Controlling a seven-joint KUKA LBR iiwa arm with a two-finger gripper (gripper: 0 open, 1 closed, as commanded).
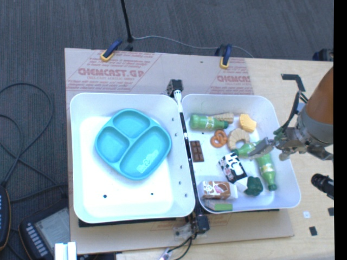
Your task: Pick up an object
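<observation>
1. Nearest the camera, at the front edge of the right bin (282, 202), lie a small snack carton (216, 189) and a green stick-like piece (218, 206) just below it; both sit well clear of the arm.
2. Reaching in from the right, the hand (267, 145) hovers low over the bin's right half, close above a green bottle (267, 170) that lies on its side. I cannot tell whether the hand is spread or closed, and nothing is seen gripped in it.
3. Likeliest target, in my judgement, is that bottle, or the smaller green piece (245, 149) just left of the hand.
4. To do the grasp well, the hand should straddle the bottle across its narrow width, not along its length, and descend straight.
5. Crowding is the risk: a black-and-white carton (233, 167), a dark green lump (254, 185) and a pretzel (219, 139) lie near, so a skewed approach could nudge them.
6. Left bin (87, 199) holds a blue divided plate (133, 143), apart from the work.
</observation>
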